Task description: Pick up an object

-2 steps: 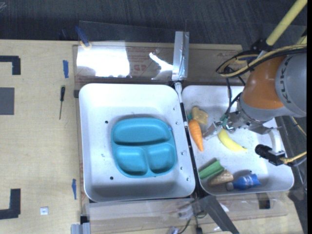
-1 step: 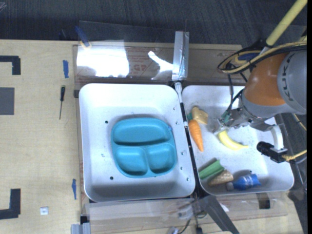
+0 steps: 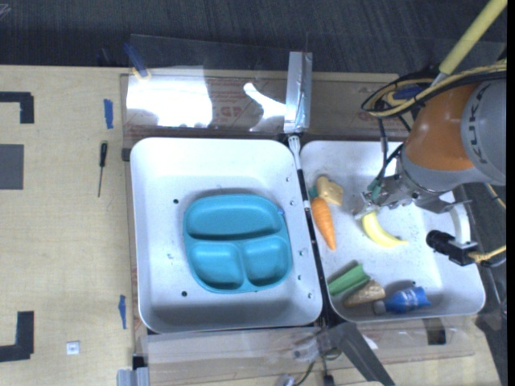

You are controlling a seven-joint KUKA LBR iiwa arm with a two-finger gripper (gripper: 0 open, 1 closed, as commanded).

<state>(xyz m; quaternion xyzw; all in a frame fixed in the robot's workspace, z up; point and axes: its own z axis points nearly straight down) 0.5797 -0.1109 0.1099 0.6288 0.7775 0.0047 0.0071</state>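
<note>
The tool (image 3: 385, 197) hangs just over the banana (image 3: 380, 230) — whether it is open I cannot tell — and the curved, smooth fruit could roll aside from an off-centre pinch.

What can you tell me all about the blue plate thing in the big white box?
The blue tray is a smooth, plastic-looking plate in bright turquoise with rounded corners. It has three sunken parts: one long one across the top and two smaller ones below it. It lies flat, a little tilted, in the middle of the left white bin. Its sunken parts look bare, and it touches just the bin floor.
</note>
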